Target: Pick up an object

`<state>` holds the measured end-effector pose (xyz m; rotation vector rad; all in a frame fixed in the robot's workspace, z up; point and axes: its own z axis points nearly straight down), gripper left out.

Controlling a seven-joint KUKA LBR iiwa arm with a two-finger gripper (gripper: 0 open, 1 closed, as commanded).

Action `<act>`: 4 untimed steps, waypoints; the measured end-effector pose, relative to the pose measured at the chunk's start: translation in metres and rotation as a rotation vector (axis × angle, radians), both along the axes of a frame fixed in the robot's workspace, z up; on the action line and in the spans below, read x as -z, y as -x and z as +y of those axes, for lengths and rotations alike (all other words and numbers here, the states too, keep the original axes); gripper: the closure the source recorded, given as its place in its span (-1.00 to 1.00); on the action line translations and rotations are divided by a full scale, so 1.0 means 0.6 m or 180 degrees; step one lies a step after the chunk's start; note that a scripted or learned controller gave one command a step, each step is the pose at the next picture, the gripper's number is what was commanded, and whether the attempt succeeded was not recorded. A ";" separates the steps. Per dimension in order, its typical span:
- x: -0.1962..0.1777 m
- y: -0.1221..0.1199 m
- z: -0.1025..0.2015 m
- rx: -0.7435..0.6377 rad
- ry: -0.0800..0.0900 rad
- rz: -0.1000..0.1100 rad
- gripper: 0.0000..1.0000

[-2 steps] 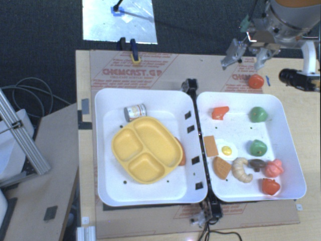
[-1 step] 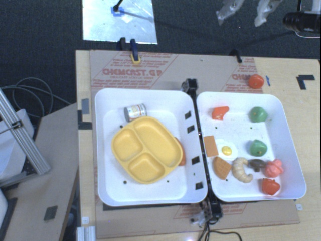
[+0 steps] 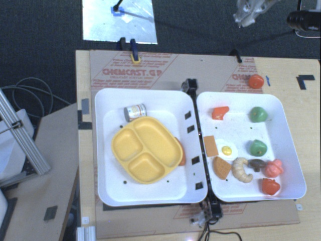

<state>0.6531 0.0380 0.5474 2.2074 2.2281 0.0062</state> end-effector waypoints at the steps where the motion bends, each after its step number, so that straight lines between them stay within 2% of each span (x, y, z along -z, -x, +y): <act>1: 0.001 0.000 0.000 -0.0004 0.0000 0.0002 -1.00; 2: 0.023 -0.012 0.176 -0.0016 -0.0014 0.0019 -1.00; 3: 0.042 -0.025 0.269 -0.0002 -0.0010 0.0020 -1.00; 4: 0.019 -0.025 0.264 0.0001 -0.0007 0.0004 1.00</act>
